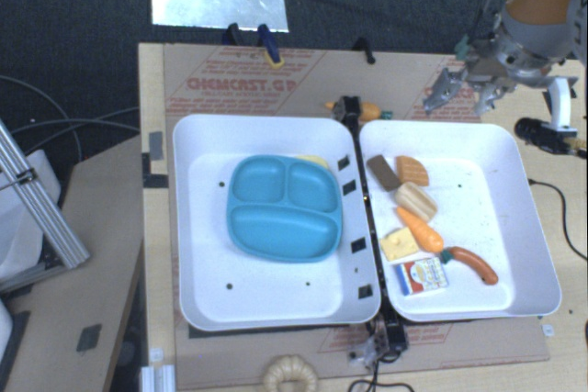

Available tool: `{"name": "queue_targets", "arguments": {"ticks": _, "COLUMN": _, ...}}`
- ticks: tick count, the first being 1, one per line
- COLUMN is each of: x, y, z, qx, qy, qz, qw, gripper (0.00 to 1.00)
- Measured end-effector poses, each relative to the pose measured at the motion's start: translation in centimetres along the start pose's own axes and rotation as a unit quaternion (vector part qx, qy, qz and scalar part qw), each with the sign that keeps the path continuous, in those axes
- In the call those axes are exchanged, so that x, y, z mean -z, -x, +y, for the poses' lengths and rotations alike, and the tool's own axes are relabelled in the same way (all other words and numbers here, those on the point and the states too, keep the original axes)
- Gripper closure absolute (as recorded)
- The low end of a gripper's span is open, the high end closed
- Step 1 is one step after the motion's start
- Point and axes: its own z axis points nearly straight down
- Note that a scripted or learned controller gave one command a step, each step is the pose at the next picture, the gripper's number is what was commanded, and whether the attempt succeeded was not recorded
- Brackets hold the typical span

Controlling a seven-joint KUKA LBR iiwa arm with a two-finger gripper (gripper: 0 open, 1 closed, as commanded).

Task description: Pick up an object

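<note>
Camera view: fingers (447, 92) apart above bench, carrot (420, 230) well apart in right bin (514, 197).

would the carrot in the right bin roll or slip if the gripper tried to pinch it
Probably somewhat. The carrot looks rounded and tapered, so it may roll or squirt out of a pinch near its narrow end. It appears to be smooth, rigid toy plastic, likely light. It lies touching the cheese wedge, which might shift with it.
</note>
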Motion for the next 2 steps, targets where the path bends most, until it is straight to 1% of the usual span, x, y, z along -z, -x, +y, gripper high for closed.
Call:
{"name": "queue_targets", "arguments": {"ticks": 1, "x": 0.7, "y": 0.0, "z": 0.2, "qx": 0.001, "qy": 0.006, "qz": -0.001, "qw": 1.0000, "gripper": 0.00}}
{"name": "queue_targets", "arguments": {"ticks": 2, "x": -3.7, "y": -0.6, "z": 0.7, "qx": 0.002, "qy": 0.004, "qz": -0.001, "qw": 1.0000, "gripper": 0.00}}
